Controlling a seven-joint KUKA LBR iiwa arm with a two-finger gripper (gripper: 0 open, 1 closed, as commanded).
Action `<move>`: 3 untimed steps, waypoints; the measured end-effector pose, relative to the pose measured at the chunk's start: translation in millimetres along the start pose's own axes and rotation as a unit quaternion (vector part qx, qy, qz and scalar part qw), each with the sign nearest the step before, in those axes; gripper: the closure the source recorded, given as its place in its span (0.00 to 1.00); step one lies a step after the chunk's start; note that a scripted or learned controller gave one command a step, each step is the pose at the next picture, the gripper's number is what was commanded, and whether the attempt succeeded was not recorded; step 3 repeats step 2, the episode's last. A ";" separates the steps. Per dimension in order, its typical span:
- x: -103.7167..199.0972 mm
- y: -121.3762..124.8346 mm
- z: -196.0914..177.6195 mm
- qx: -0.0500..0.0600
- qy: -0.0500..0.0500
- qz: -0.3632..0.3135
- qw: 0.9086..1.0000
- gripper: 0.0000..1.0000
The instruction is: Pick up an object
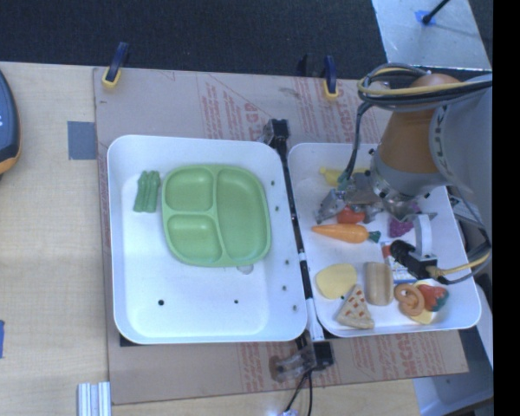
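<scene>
While the left bin [134, 315] carries a green divided plate [217, 214] near its middle, a small green bean-like piece [146, 191] lies just beside the plate's left edge, apart from it. The right bin [468, 306] holds a cluster of toy food. An orange carrot [341, 231] lies across its upper middle, a bit of yellow [330, 177] shows near the far rim, and a purple piece [401, 227] sits to the carrot's right. Nearer the front rim are a pale yellow round slice [336, 280], a pizza wedge [355, 308], a tan bread-like roll [378, 282] and, furthest right, a curled orange and red item [419, 300]. The gripper [357, 199] hangs low over the far part of the right bin, just above the carrot and close to it; the wrist hides the tool's tips, so how wide it stands and whether it has hold of anything cannot be told. The grey arm [455, 137] with its orange band [409, 141] comes in from the right.
</scene>
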State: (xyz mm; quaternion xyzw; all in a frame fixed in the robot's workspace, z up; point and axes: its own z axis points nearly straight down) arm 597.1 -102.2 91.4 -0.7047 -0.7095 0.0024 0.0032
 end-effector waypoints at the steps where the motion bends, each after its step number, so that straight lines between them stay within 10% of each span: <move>1: -3.1 2.4 -12.5 -0.002 -0.001 0.000 1.000 1.00; 2: 55.6 28.6 -124.9 -0.009 0.000 -0.002 1.000 1.00; 3: 55.6 28.6 -124.9 -0.009 0.000 -0.002 1.000 1.00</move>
